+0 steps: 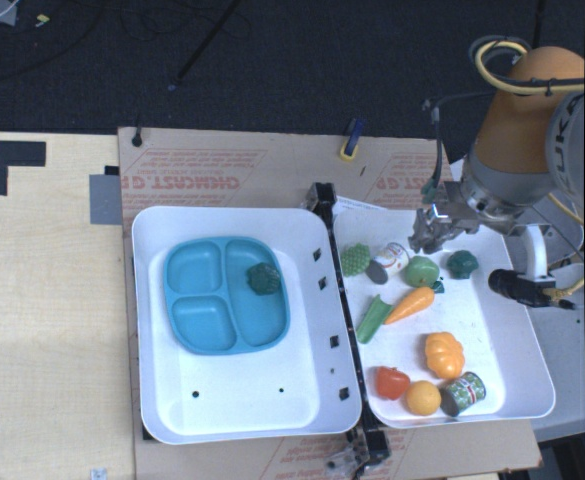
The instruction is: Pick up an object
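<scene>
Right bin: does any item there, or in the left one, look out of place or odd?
One thing stands out: a dark green toy sits alone in the blue tray in the left bin, while all other toys lie loose in the right bin. Nothing looks spilled or damaged.

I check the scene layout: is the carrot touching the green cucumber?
Touching. The camera view shows the carrot with its tip against the cucumber, no gap between.
</scene>
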Tool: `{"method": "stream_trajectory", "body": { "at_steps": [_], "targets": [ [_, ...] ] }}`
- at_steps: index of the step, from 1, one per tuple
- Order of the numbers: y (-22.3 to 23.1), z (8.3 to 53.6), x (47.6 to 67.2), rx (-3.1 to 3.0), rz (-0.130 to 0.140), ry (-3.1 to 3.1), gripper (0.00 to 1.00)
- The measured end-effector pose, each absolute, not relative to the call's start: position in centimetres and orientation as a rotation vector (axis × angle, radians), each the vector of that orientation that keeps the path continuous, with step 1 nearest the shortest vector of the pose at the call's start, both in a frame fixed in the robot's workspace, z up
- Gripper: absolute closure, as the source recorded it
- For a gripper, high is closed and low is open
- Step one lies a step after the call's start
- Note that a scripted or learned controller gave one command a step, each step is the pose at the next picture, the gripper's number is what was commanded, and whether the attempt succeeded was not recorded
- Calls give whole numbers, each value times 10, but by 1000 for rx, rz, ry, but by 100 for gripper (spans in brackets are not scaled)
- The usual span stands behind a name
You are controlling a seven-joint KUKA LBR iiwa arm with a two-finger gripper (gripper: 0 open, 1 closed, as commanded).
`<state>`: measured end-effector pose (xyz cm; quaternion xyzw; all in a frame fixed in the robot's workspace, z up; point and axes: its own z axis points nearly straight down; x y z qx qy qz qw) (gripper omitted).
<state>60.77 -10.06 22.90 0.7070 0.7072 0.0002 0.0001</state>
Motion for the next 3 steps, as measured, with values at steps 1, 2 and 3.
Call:
{"method": "stream_trajectory", "body": {
  "at_steps": [1, 2, 3],
  "targets": [
    [-49, 227, 577, 2222, -4, 2228, 100],
    [-8, 229, 565, 2221, -4, 2228, 100],
    [35, 219, 548, 2221, -6, 2229, 100]
  ]
}}
